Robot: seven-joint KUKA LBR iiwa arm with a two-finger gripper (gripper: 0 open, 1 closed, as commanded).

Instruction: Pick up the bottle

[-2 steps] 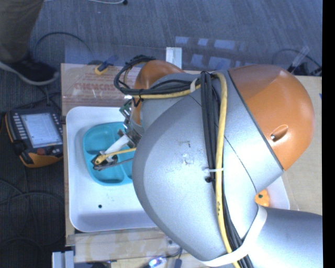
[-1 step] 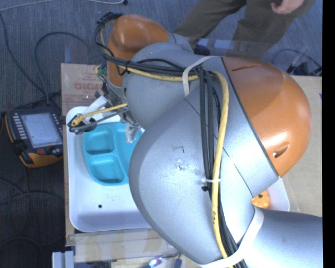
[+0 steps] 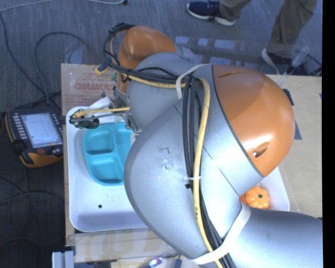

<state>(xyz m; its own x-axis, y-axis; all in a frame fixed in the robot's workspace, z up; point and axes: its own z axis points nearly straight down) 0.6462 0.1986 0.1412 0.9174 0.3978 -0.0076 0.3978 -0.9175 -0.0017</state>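
Inside left bin [image 3: 78, 207], one blue tray [image 3: 107, 152]

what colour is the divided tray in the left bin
Turquoise blue tray, seen in the camera view, partly hidden by the arm.

The arm [image 3: 209, 157] bulks across the middle here and covers most of both bins; of the left bin [image 3: 84, 204] just the left side and near corner are open. The blue tray [image 3: 107, 152] is cut off on its right by the arm. An orange pumpkin [image 3: 255, 198] peeks out, its left part hidden. At top, a person's shoe [image 3: 209, 10] and legs run off the edge. The arm itself is cropped at the bottom.
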